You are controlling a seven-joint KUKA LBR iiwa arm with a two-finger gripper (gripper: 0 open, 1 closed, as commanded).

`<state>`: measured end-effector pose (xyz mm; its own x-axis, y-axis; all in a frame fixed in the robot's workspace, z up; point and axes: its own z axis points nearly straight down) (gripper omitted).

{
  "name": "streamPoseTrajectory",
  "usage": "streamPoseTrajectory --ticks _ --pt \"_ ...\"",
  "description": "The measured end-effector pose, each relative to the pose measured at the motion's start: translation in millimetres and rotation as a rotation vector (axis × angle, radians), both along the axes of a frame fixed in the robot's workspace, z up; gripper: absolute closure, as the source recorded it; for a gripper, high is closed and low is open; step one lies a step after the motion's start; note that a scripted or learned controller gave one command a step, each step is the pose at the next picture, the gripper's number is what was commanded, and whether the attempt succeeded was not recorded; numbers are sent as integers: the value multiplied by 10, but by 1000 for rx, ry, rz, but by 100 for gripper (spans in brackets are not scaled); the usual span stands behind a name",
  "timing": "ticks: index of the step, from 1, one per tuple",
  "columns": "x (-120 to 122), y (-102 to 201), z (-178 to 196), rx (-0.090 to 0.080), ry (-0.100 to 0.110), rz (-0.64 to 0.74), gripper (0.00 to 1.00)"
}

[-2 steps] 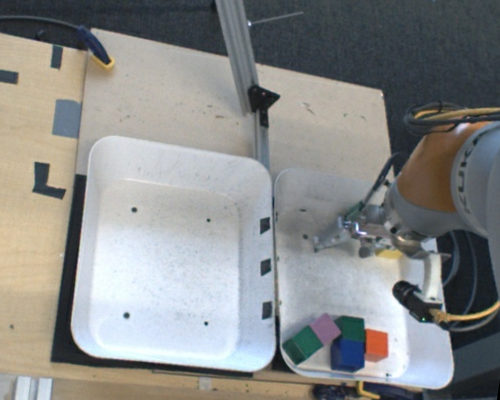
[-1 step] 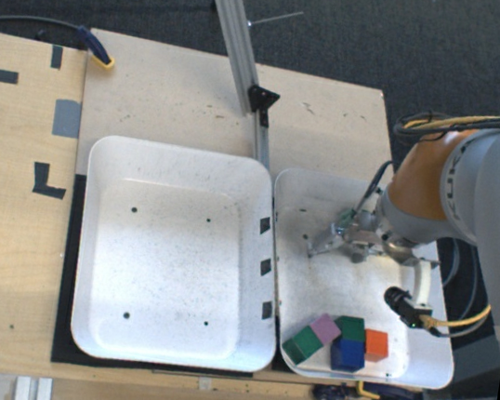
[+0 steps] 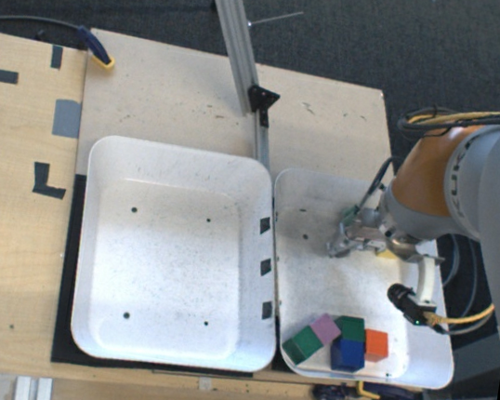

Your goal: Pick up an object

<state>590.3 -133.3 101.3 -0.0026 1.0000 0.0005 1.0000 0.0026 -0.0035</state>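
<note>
The tool hangs over the far half of the right bin, low above its bare white floor; from here I cannot tell how it is set, and nothing shows in its grip. Behind it the grey arm with its orange band comes in from the right.

The things to pick sit well apart from it, bunched in the bin's near corner: a pink block, a green block, a darker green block, a blue block and an orange block, touching one another.

They look like small, stiff, light cubes with flat, smooth faces, easy to pinch across two opposite sides. Packed this tight, the orange one at the right edge of the cluster seems the easiest to take.

The left bin is a shallow speckled white tray on the pale wooden counter.
</note>
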Motion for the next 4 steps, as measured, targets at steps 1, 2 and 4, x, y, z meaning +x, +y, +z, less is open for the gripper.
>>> streamPoseTrajectory --ticks 1,2,4 --pt "10 37 425 -1 -6 -1 100" --pt "20 130 1014 -1 -9 0 100" --pt "-81 700 1365 1 -1 3 100"
